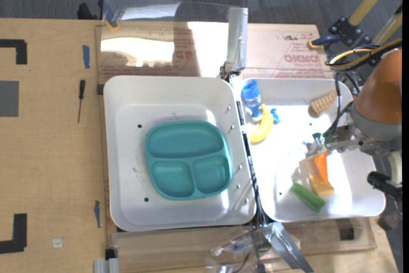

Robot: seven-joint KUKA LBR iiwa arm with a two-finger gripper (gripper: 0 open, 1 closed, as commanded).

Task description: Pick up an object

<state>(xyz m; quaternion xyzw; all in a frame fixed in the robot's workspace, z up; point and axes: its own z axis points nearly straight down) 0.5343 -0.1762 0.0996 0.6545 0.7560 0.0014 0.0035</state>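
Bench (pixel 45 156): tan board surface, bearing two shallow white bins side by side; black marks and a thin black tool (pixel 80 99) lie at its left part.

Left bin (pixel 121 105): holds one teal tray (pixel 188 158) with three compartments, lying flat near the bin's middle, apart from every wall.

Right bin (pixel 287 201): holds several small things; blue bottle (pixel 250 95) at the upper left corner, near the divider between the bins; yellow banana (pixel 261 128) just below the bottle, with a small blue piece (pixel 274 116) beside it; tan ridged piece (pixel 323 103) at the upper right, apart from the rest; orange carrot (pixel 320 166) at centre right, upright in the view, just under the gripper; yellow-tan block (pixel 321 187) touching the carrot's lower end; green stick (pixel 307 196) at a slant, just beside the block on its left.

Arm (pixel 381 99): orange and grey, entering from the right, over the right bin's right wall.

Gripper (pixel 321 145): low over the right bin, at the carrot's top end; whether it is spread, clenched or grasping the carrot cannot be told; contact with the carrot likewise unclear.

Behind the bins: clear sheets (pixel 166 35) and a printed cardboard panel (pixel 287 48).
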